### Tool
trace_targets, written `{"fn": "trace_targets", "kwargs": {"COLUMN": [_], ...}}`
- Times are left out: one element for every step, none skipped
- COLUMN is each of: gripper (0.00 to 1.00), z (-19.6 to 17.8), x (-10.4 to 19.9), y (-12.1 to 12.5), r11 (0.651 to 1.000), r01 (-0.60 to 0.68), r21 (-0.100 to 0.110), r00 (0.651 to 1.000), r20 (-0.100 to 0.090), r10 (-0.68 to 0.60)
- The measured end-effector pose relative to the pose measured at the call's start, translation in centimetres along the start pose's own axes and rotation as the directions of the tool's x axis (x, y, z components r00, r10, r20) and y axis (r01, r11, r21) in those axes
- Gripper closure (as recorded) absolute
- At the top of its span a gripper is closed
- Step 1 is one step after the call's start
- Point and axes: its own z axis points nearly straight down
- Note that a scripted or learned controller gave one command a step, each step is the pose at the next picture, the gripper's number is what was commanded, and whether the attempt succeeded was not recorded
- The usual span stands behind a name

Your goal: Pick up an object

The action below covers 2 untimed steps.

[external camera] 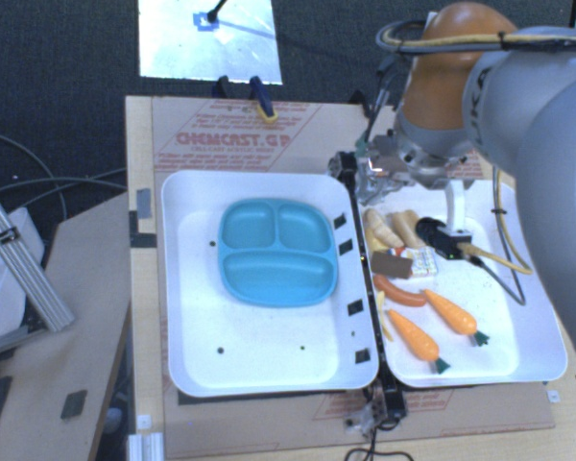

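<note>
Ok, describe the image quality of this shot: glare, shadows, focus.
Camera view: a shiny square panel at the top catches strong glare and looks washed out; the white bins read bright but keep their edges; the blue plate and the carrots are fairly sharp; the arm, close to the lens, looks soft and looms large; shadows are faint and diffuse.

— Left side? Shallow white plastic left bin (187, 353) beside shallow white plastic right bin (528, 339), touching along the middle. Inside the left: blue three-compartment plastic plate (274, 254), toward the back.

— And right? Two orange toy carrots (411, 334) side by side toward the front; red toy sausage (400, 292) just behind; pale finger-shaped toy pieces (392, 229) farther back. Grey-and-orange robot arm (480, 75) above that bin's back edge.
</note>
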Motion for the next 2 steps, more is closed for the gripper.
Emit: {"fn": "trace_targets", "kwargs": {"gripper": [1.00, 1.00], "z": [-1.66, -1.62], "x": [-0.07, -0.12], "y": [-0.64, 0.08], "r11": [1.000, 1.000], "r01": [-0.004, -0.003], "r21": [0.001, 0.001], "r00": [1.000, 1.000], "r20": [0.002, 0.003], "r10": [0.004, 0.003]}}
